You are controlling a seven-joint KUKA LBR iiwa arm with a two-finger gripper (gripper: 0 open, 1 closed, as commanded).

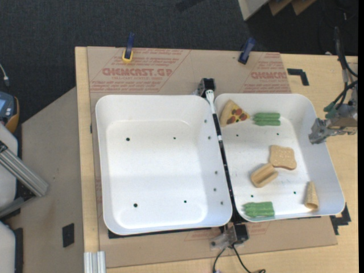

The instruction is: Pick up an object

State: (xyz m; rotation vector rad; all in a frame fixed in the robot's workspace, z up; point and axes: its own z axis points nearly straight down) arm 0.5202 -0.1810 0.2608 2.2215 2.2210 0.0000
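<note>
A: Starting at the left, we have the left bin [153, 164] on the worktop [85, 169], with nothing for us to lift from it.

B: Then we move past the divider to the right bin [296, 129]. At its far end lies a pizza slice [233, 112], with a green piece [266, 119] just beside it. Near the middle sit a bread slice [282, 157] and a tan roll [264, 175], touching or nearly so. At the near end there's another green piece [259, 210], and an ice-cream cone [311, 195] against the right wall.

A: And the end effector [318, 132]?

B: It hangs at the bin's right rim, above the edge rather than over any item. It holds nothing we can see; whether it's open or closed we cannot tell (it's small and murky there).

A: So we'd choose something isolated, probably the far green piece, since it's apart from the walls. We should centre over it, straddle its short axis, and descend straight.
</note>
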